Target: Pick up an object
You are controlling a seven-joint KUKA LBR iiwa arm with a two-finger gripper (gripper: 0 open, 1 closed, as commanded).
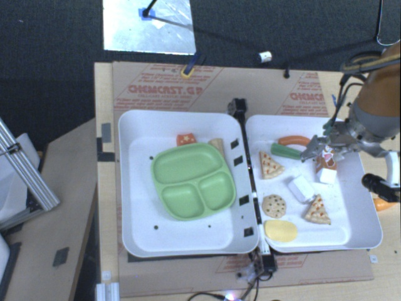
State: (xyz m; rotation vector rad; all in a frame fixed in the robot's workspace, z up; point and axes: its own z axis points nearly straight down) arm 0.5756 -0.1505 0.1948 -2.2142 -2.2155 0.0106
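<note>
The bench (pixel 106 93) carries a printed cardboard sheet (pixel 166 88). Two white bins sit on the sheet, side by side and touching along a black centre hinge: the left bin (pixel 135 168) and the right bin (pixel 357 215). A yellow clip (pixel 188 72) lies at the sheet's far edge.

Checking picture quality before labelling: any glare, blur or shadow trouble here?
Camera view: glare washes out the foil sheet; the claw looks slightly soft; the green divided plate and pizza slices are evenly lit and sharp, with faint shadows.
</note>
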